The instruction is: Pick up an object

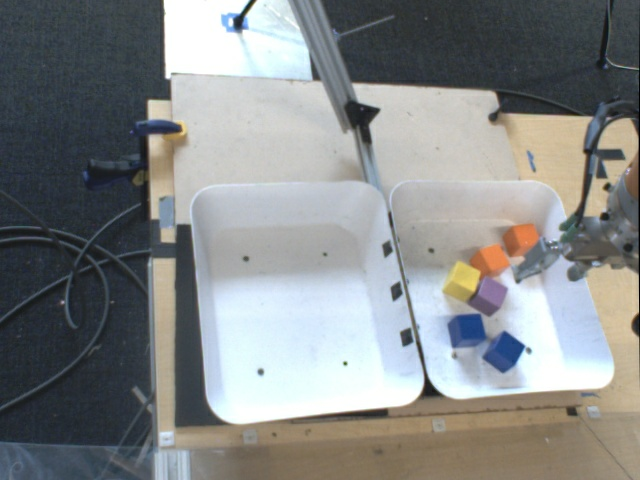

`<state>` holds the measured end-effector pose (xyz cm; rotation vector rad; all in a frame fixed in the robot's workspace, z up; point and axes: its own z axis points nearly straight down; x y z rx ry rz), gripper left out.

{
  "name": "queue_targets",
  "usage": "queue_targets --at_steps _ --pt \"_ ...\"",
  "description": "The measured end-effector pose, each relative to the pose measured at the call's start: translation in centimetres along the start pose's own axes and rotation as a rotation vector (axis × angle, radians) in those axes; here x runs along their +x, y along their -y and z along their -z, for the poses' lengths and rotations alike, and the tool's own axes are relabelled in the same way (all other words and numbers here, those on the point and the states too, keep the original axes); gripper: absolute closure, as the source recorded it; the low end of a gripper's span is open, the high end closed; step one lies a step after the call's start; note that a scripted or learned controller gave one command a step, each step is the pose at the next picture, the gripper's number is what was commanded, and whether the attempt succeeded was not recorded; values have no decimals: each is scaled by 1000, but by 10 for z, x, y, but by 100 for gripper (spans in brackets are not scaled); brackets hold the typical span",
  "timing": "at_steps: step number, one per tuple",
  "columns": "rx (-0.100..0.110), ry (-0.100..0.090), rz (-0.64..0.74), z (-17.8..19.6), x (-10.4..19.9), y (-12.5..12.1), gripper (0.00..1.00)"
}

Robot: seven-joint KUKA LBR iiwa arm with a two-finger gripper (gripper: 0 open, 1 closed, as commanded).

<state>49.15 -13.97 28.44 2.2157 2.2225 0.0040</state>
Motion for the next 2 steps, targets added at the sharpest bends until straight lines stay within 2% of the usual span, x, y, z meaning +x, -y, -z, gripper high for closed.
queue_targets --at_steps 1,2 --pt "6 -2 -3 -158 -4 8 0" --pt "5 0 -4 -188 42 -80 0"
